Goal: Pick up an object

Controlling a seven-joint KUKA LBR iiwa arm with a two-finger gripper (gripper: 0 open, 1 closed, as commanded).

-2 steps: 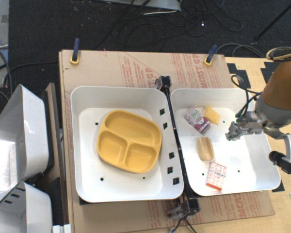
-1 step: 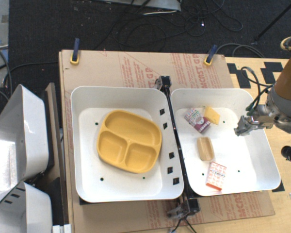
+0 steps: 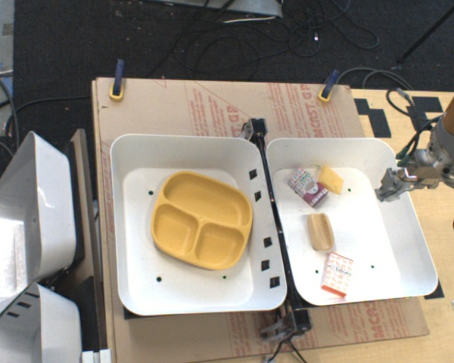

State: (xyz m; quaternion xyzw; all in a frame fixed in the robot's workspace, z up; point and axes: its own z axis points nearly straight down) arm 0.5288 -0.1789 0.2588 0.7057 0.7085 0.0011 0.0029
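The right bin (image 3: 408,225) holds a yellow block (image 3: 331,179), a purple and white packet (image 3: 307,187), a tan oblong piece (image 3: 320,231) and a red and white card (image 3: 337,273). My gripper (image 3: 391,187) hangs at the bin's right wall, well to the right of the yellow block. Nothing shows between its fingers. The arm's wrist comes in from the right edge of the view.
The left bin (image 3: 129,203) holds a yellow divided tray (image 3: 201,220). A black divider (image 3: 271,218) runs between the two bins. Blue clamps (image 3: 118,80) (image 3: 330,84) hold the cardboard base at the back. Cables lie on the floor beyond.
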